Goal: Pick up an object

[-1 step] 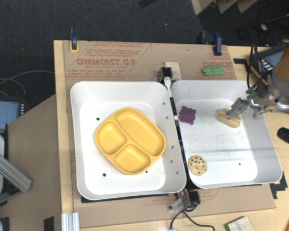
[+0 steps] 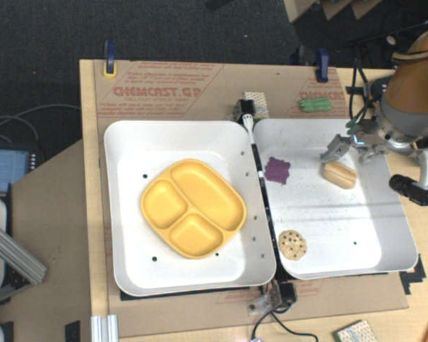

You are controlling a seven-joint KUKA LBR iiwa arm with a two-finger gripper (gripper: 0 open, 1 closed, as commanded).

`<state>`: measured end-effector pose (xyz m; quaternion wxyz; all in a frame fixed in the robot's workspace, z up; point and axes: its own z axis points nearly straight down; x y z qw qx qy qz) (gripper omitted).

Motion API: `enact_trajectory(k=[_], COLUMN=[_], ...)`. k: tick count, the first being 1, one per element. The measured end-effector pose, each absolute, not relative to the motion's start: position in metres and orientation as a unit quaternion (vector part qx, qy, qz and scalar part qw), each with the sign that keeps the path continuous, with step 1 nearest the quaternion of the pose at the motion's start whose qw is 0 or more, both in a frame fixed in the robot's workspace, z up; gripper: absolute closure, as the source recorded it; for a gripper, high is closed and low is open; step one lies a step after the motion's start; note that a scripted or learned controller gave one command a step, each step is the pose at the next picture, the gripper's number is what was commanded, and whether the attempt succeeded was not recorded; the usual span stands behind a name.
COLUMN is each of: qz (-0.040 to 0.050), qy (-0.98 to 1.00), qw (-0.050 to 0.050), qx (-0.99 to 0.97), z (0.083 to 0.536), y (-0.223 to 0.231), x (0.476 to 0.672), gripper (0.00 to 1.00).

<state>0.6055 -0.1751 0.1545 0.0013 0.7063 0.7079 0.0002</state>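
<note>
Note the gripper (image 2: 351, 147) spread open directly above the bread roll (image 2: 339, 174), holding nothing; grasp and lift remain outstanding.

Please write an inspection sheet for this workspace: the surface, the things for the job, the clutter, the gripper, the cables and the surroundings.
Surface: brown board bench with printed lettering, bearing left bin and right bin side by side.
Job's things: yellow divided tray in the left bin; purple piece, tan block and speckled cookie in the right bin.
Clutter: green object on the board beyond the right bin; two blue clamps on the far edge.
Gripper: gripper over the right bin, just above the tan block; nothing seen between its fingers.
Cables: black cables by the arm; white cable on the floor at left.
Surroundings: dark carpet.
</note>
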Motion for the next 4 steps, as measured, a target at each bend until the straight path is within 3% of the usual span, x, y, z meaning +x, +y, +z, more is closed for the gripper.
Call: enact_trajectory(k=[1, 2, 3, 4], qz=[0.0003, -0.0028, 0.0022, 0.0005], qy=[0.708, 0.705, 0.709, 0.708], qw=[0.001, -0.004, 0.001, 0.002], qx=[0.706, 0.709, 0.705, 0.706], z=[0.082, 0.084, 0.180, 0.081], y=[-0.152, -0.168, -0.099, -0.098], x=[0.630, 0.517, 0.483, 0.539], gripper=[0.00, 0.00, 0.00, 0.00])
